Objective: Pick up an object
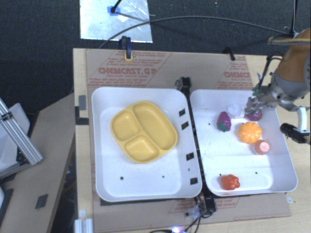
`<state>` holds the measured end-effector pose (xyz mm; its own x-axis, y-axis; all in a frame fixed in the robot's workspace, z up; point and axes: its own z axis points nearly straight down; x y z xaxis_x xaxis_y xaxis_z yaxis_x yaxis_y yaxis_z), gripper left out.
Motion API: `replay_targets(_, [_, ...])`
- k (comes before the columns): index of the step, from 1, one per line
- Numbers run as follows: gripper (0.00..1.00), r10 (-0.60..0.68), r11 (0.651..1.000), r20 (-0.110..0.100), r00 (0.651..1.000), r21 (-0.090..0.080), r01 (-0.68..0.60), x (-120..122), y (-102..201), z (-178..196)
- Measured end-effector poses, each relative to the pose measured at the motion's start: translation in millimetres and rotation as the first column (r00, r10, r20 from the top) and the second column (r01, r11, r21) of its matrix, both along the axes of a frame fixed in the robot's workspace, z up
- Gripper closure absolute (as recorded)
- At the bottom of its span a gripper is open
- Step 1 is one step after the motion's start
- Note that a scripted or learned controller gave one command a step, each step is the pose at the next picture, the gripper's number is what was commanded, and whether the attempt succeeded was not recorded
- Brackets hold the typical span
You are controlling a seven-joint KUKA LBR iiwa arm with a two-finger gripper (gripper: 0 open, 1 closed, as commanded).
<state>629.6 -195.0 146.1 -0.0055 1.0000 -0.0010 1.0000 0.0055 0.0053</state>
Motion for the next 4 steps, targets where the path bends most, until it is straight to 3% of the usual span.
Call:
replay_targets(2, [1.0,0.001,1.0,0.002,1.0,-0.001,-0.001,-8.2,2.0,110.8])
replay_targets(3, [1.0,0.002,1.0,0.001,1.0,-0.001,-0.002,-6.9,1.9,141.4])
replay_targets(4, [1.0,0.003,1.0,-0.004,1.0,0.002,-0.003,-26.0,49.2,142.7])
